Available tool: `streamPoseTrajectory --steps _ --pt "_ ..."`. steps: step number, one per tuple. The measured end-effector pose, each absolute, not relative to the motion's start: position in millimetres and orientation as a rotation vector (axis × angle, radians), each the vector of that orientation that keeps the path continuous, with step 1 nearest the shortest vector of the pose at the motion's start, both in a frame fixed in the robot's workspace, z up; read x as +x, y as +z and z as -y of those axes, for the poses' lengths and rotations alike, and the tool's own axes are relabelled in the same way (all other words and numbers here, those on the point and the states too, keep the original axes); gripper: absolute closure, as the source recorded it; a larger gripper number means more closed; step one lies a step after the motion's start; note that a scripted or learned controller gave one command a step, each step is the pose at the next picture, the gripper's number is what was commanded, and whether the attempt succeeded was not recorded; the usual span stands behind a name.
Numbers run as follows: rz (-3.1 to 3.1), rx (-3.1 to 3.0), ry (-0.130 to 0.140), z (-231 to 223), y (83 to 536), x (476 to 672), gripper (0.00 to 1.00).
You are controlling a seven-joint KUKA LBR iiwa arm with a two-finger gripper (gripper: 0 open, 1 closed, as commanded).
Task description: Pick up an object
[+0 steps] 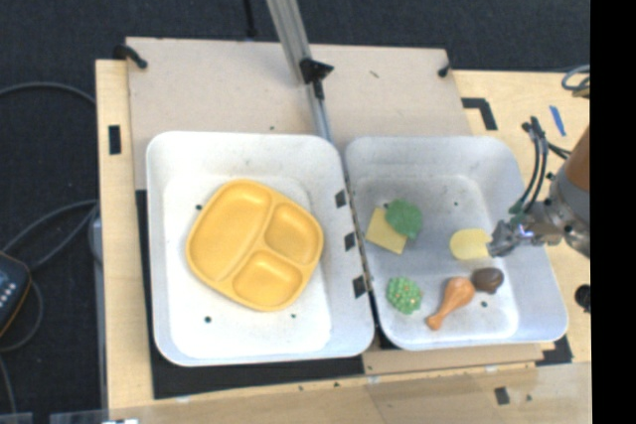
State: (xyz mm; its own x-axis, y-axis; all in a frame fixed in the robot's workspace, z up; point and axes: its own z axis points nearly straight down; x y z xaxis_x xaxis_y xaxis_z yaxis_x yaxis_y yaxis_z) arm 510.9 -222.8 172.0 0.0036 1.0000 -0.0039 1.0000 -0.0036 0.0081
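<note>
The fingers (pixel 507 238) sit low over the right-hand bin (pixel 437 159), by its right wall. How far apart they stand cannot be told from this slant, and nothing shows clamped between them. A pale yellow oval piece (pixel 469 243) lies immediately to their left, touching or nearly so, which suggests it is the chosen target. Just below them rests a small brown piece (pixel 487 280), with an orange drumstick toy (pixel 452 301) lower and further left. Well to their left lie a yellow wedge (pixel 387 233) against a green broccoli-like toy (pixel 404 215), and 1 green bumpy ball (pixel 403 294). The loose pieces look scattered for easy single picks. Far to the left, the other bin (pixel 164 164) holds a yellow 3-compartment plate (pixel 256 243). No readable writing or brand appears on the surface (pixel 248 84).
</note>
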Motion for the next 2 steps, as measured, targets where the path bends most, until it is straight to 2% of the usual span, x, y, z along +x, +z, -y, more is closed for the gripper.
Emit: streamPoseTrajectory --steps 2 --pt "-2.220 2.211 0.004 226.5 264.7 508.6 1.00"
